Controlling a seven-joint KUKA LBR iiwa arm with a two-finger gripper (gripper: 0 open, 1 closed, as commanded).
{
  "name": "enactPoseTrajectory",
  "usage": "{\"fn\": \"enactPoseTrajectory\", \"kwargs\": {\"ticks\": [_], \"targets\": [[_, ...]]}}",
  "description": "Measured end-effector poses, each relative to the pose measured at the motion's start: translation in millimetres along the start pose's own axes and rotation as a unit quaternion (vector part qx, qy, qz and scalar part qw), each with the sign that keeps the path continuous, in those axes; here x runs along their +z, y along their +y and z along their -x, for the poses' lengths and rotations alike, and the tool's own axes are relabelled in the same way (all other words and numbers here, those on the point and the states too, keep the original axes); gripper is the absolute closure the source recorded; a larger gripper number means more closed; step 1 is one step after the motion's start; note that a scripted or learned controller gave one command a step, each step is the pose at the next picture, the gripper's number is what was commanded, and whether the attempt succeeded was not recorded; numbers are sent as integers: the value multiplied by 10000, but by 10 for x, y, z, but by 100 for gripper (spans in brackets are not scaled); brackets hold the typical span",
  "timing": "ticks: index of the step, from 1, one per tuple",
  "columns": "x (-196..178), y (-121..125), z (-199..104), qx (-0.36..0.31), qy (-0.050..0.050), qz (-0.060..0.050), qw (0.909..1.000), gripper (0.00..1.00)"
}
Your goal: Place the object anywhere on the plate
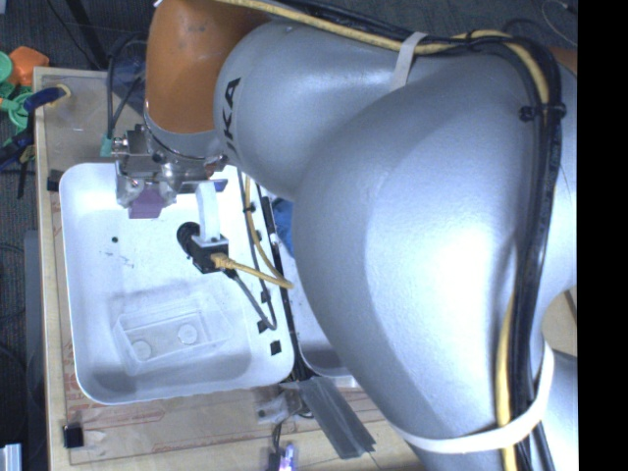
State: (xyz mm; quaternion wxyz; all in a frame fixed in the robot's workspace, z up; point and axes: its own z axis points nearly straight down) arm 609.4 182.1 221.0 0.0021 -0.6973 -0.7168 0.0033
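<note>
Grey arm (422, 234) with an orange band (186, 62) and a yellow cable (294, 13). White bin (83, 253), faintly speckled with dark marks. Purple object (145, 202) at the bin's far end. Clear, colourless plate (167, 334). Pale wooden bench (74, 96).

Wooden bench (59, 292), seemingly 2 white bins (83, 263)

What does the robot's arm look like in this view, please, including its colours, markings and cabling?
The arm is bulky, rounded and silver-grey, with an orange band above the wrist. Black KUKA lettering sits beside that band. A yellow-and-black cable bundle runs along its outside, held by white straps. At the tip, a metallic mount carries the pincer.
</note>
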Motion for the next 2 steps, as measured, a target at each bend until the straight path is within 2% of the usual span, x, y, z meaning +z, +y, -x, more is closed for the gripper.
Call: {"fn": "enactPoseTrajectory", "kwargs": {"ticks": [1, 2], "targets": [[194, 202, 685, 665, 1, -8, 9978, 100], [107, 424, 1596, 31, 3, 23, 10000, 100]]}}
